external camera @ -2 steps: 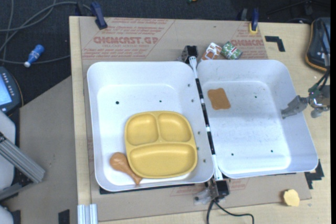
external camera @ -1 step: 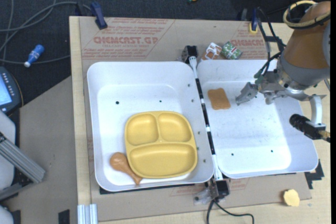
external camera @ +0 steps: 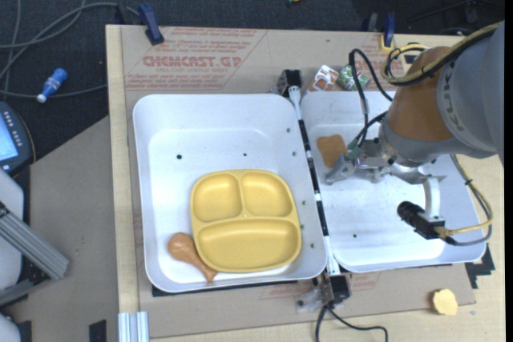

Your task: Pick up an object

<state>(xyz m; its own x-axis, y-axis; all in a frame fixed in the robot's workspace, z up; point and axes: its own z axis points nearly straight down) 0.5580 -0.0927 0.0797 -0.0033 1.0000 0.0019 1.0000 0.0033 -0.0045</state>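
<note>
A small brown, toast-like piece (external camera: 330, 146) lies at the upper left of the right bin (external camera: 377, 248), close to the divider. My gripper (external camera: 340, 169) hangs just below and to the right of it, low over the bin floor, reached in from the right under the orange wrist band. Nothing visibly sits in the gripper. In the left bin (external camera: 160, 132) rests a yellow divided plate (external camera: 244, 220). An orange drumstick-shaped toy (external camera: 189, 251) lies against the plate's lower left edge.
A black cable plug (external camera: 420, 220) on a yellow lead hangs over the right bin's right half. Small packets (external camera: 337, 78) lie on the bench behind that bin. A yellow lump (external camera: 443, 301) sits on the bench's front right corner. Blue clamps (external camera: 150, 18) hold the board's back edge.
</note>
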